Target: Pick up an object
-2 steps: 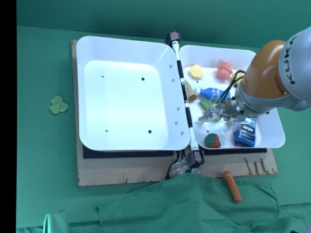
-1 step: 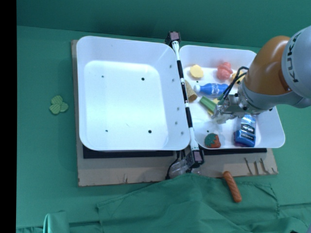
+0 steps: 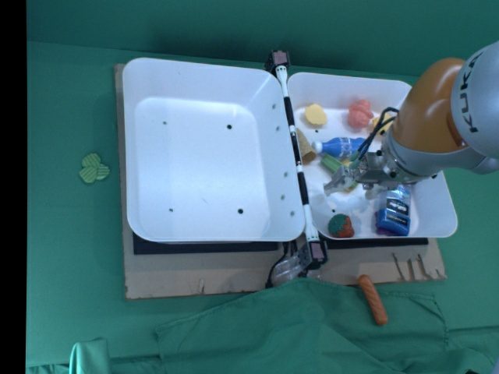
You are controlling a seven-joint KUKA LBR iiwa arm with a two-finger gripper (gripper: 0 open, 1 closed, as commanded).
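The likeliest target, a blue bottle (image 3: pixel 343 145) with a white cap, lies on its side in the right bin (image 3: pixel 437 223), its long axis running nearly left to right across the view, cap end pointing left toward the divider (image 3: pixel 295 142) between the bins and the body tilting slightly up toward the right. Just below it and touching or almost touching lies a green piece (image 3: pixel 332 164), slanted down to the right. Left of the cap a tan cone (image 3: pixel 304 146) leans against the bin wall. Above the bottle sit a yellow lump (image 3: pixel 315 114) and, further right, a pinkish-red toy (image 3: pixel 359 114), apart from each other. The gripper (image 3: pixel 348 179) hangs just below the bottle's right half, low over the bin floor, its grey metal parts pointing left; whether the jaws are apart or together cannot be told, and nothing is seen between them. Right of the gripper a blue box (image 3: pixel 394 213) stands near the bin's front wall, and a red and green strawberry (image 3: pixel 340 225) lies at the front, well left of the box. The grey arm with its orange band (image 3: pixel 425 115) covers the bin's right rear. The left bin (image 3: pixel 207 148) adjoins it. Both rest on cardboard (image 3: pixel 156 283) on the green desk (image 3: pixel 62 248), where a green leaf shape (image 3: pixel 93 168) lies far left and an orange sausage (image 3: pixel 373 299) lies in front.
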